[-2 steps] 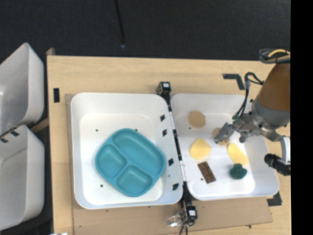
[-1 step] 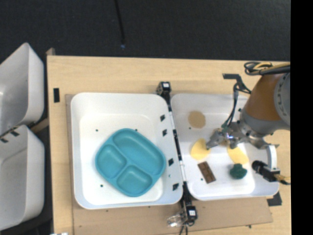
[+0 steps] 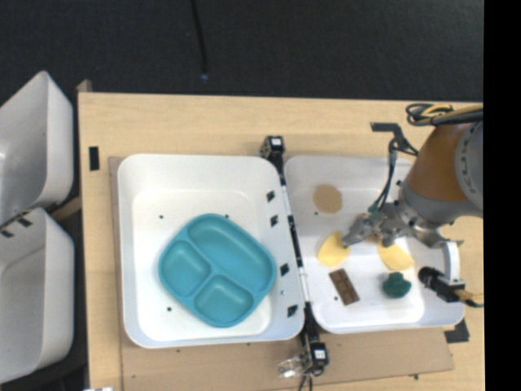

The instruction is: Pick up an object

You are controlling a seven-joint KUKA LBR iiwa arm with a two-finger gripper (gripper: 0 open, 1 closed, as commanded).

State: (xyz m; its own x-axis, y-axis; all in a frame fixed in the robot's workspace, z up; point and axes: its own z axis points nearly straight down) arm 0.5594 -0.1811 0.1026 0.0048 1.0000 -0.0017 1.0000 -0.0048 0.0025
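We cannot tell if our end effector (image 3: pixel 366 230) is open. We go down slowly on the yellow piece (image 3: pixel 331 249) just below it.

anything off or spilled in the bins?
Nothing stands out. The blue divided tray lies flat in the left bin; the tan disc, yellow pieces, brown bar and green object sit apart in the right bin.

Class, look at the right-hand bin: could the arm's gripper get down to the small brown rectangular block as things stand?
Probably yes. The small brown rectangular block lies flat on the right white bin's floor with nothing on top of it, apart from the yellow pieces and the dark green lump. The gripper hangs just above and beside it.
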